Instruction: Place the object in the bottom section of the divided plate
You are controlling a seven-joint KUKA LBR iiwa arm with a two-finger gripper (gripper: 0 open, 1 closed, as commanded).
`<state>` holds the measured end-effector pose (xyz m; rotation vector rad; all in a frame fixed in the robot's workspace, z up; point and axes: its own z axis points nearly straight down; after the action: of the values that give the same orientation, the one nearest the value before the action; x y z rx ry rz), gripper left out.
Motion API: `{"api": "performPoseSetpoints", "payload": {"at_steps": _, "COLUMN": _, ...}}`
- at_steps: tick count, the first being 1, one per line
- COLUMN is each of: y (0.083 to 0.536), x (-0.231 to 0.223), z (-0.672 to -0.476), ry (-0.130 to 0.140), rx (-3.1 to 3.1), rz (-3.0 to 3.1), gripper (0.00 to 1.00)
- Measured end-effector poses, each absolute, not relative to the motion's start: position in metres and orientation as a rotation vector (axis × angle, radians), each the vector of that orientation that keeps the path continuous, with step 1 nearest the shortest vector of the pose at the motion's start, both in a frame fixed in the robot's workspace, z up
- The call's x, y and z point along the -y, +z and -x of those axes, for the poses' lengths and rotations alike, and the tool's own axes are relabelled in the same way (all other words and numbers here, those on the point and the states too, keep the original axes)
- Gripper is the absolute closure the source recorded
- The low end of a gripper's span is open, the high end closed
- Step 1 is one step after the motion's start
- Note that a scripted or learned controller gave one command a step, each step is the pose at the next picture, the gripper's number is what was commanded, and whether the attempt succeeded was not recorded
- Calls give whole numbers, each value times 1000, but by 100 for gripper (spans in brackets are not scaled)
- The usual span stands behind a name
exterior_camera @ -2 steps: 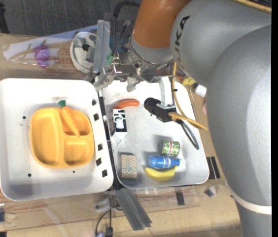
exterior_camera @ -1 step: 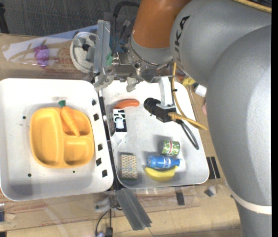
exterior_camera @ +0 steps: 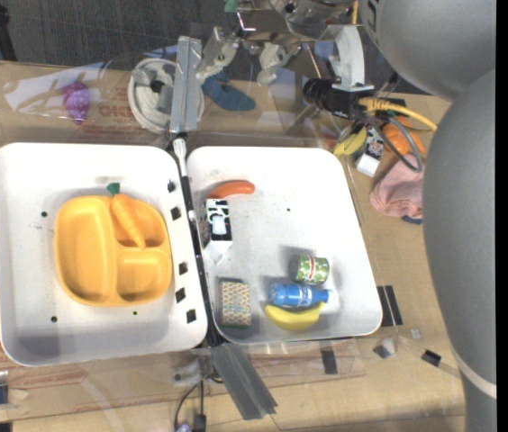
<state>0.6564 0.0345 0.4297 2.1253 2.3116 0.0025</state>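
A yellow divided plate (exterior_camera: pixel 67 246) lies in the left bin (exterior_camera: pixel 20 322). An orange carrot (exterior_camera: pixel 128 220) with a green top rests in the plate's upper right section, and its lower right section (exterior_camera: pixel 141 275) holds nothing. In the right bin (exterior_camera: pixel 344 196) lie an orange sausage (exterior_camera: pixel 231 189), a black-and-white card (exterior_camera: pixel 219 220), a green can (exterior_camera: pixel 312 269), a blue bottle (exterior_camera: pixel 296 295), a yellow banana (exterior_camera: pixel 292 317) and a tan waffle-like block (exterior_camera: pixel 234 301). My gripper (exterior_camera: pixel 245 58) hangs high beyond the bins' far edge, open, with nothing between its fingers.
Behind the bins sit a purple toy (exterior_camera: pixel 77 101), a coiled white cable (exterior_camera: pixel 153 93), a blue object (exterior_camera: pixel 232 96) and a pile of cables and toys (exterior_camera: pixel 376 133). A pink cloth (exterior_camera: pixel 398 193) lies right of the right bin. The grey arm fills the right side.
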Motion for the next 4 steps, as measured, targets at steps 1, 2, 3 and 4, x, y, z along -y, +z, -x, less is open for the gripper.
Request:
{"api": "performPoseSetpoints", "payload": {"at_steps": 1, "y": 429, "x": -34, "z": -656, "ry": 1, "rx": -2312, "rz": -2126, "gripper": 0}}
{"api": "performPoseSetpoints", "payload": {"at_steps": 2, "y": 429, "x": -34, "z": -656, "ry": 1, "rx": -2312, "rz": -2126, "gripper": 0}}
{"api": "performPoseSetpoints", "payload": {"at_steps": 3, "y": 429, "x": -34, "z": -656, "ry": 1, "rx": -2312, "rz": -2126, "gripper": 0}}
{"api": "performPoseSetpoints", "payload": {"at_steps": 4, "y": 429, "x": -34, "z": -656, "ry": 1, "rx": -2312, "rz": -2126, "gripper": 0}}
